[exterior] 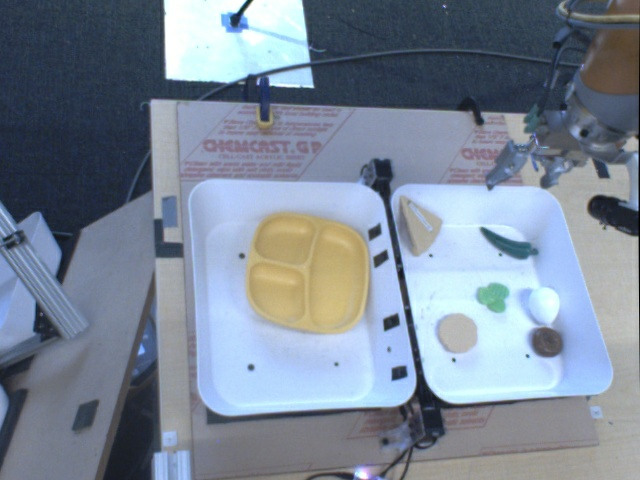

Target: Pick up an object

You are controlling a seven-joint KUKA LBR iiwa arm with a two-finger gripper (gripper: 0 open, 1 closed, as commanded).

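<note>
The right bin (585,298) holds several small items: a tan wedge like a sandwich slice (420,224), a dark green pepper (508,243), a small light green piece (492,296), a white egg (544,304), a tan round disc (458,333) and a brown round piece (546,342). My gripper (525,168) hangs above the far edge of the right bin, beyond the pepper. Its fingers are spread open with nothing between them.
The left bin (215,298) carries a yellow divided plate (308,271). A black-marked ridge (392,268) separates the two bins. A cable (430,56) runs across the floor behind the bench. A white sheet (236,28) lies on the dark floor at the back.
</note>
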